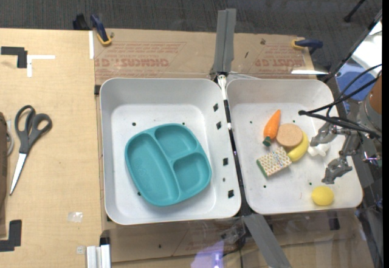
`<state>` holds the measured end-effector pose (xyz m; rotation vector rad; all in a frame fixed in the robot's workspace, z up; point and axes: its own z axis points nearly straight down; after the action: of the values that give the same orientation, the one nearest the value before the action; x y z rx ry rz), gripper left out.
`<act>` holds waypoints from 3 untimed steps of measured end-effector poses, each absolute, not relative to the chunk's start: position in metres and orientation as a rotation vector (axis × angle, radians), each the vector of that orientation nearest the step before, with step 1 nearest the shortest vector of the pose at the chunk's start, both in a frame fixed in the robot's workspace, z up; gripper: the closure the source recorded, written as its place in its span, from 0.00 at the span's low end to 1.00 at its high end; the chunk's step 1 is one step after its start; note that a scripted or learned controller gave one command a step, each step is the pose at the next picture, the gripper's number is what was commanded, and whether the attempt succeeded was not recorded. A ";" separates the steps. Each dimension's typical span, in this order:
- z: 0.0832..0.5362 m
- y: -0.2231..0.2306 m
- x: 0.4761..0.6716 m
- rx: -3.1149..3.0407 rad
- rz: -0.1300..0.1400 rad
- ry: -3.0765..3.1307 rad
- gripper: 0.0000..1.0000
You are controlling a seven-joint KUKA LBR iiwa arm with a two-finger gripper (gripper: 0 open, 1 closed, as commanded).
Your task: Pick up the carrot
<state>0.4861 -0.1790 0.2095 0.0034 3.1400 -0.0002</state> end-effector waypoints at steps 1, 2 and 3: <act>0.102 -0.195 0.563 -0.170 -0.012 3.116 0.00; 0.113 -0.194 0.566 -0.178 -0.016 3.108 1.00; 0.200 -0.105 0.621 -0.399 0.000 3.110 1.00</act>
<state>0.6210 -0.1053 0.2002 -0.3989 3.1104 0.0003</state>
